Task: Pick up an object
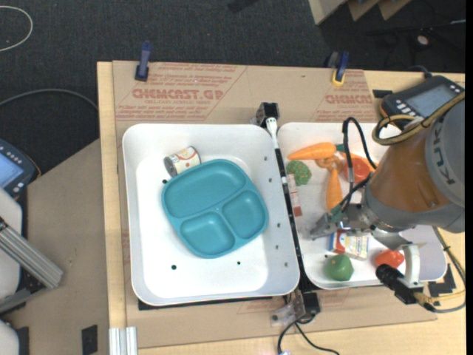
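Observation:
The right bin holds an orange carrot, a second carrot standing on end, a green broccoli piece, a green apple, a red-and-white packet and a red item. My gripper is low over the middle of this bin, just left of the packet and above the apple. The grey arm with its orange band covers the bin's right half. Nothing can be seen held by the gripper.
In the left bin lie a teal divided plate and a small can on its side at the plate's upper left. Black clips join the bins at the divider. A cable loops above the wrist.

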Motion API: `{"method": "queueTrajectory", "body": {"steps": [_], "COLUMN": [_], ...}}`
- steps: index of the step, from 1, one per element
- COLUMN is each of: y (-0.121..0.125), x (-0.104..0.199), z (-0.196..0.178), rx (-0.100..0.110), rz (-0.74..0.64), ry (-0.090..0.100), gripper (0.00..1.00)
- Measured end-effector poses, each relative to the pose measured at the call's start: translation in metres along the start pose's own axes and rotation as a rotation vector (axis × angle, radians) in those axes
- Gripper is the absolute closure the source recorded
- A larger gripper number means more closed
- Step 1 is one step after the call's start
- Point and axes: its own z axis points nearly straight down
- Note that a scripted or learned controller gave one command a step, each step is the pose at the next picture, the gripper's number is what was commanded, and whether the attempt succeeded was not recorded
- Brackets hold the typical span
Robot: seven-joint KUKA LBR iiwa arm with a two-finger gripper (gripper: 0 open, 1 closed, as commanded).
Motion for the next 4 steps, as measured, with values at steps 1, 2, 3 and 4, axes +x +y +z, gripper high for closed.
{"method": "queueTrajectory", "body": {"steps": [1,2,3,4], "y": [0.0000,-0.0014,-0.0010,-0.0010], "x": [-0.0002,-0.0013,-0.0007,-0.0007], "z": [0.0001,-0.0042,0.0001,0.0001], "rx": [0.000,0.006,0.003,0.003], "rz": [0.000,-0.002,0.001,0.002], "ry": [0.000,0.003,-0.001,0.000], "gripper": [0.00,0.00,0.00,0.00]}}
